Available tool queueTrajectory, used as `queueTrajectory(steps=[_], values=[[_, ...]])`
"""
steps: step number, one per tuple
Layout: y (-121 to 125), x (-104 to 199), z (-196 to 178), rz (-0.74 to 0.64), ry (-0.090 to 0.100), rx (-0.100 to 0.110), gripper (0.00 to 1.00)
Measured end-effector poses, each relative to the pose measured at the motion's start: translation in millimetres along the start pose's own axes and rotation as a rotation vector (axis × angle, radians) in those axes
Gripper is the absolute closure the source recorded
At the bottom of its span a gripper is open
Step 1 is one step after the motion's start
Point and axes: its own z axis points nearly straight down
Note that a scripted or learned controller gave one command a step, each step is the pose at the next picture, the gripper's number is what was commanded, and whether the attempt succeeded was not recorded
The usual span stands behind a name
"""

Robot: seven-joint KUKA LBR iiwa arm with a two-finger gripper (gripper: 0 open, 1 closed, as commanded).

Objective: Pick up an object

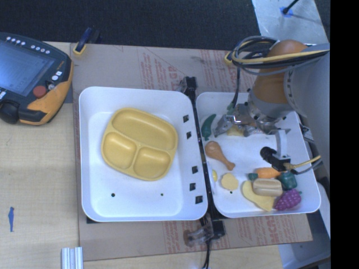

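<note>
Two shallow white bins sit side by side on a cardboard-covered bench, seen from above at a slant. The left bin holds one thing: a yellow plate with three compartments, lying a little toward the far side of the bin's floor. The right bin holds a scatter of toy food, each a single piece: a green pepper-like piece at the far left of the bin, a brown chicken drumstick near the bin's middle left, a small round yellow slice nearer than the drumstick, and a cluster at the near right made up of a curved yellow banana-like piece, a tan bread roll or hot dog resting on it, an orange carrot just beyond the roll, a small dark green block to the right of the carrot, and a purple bunch of grapes at the near right corner. One grey robot arm with an orange band reaches in from the right over the far part of the right bin. Its gripper hangs low over the far middle of that bin, between the green piece and the arm's body; whether its fingers are apart or together cannot be made out, and nothing is plainly seen between them. Outside the bins, one dark control pendant with an orange edge lies on the bench at the far left
</note>
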Motion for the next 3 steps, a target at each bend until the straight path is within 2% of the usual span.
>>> queueTrajectory(steps=[1,2,3], values=[[35.5,0.7,-0.6,0.001,0.001,0.006,0.00],[33.5,2.8,-0.8,0.003,0.001,0.006,0.00],[36.6,3.3,-15.5,-0.002,0.000,-0.002,1.00]])
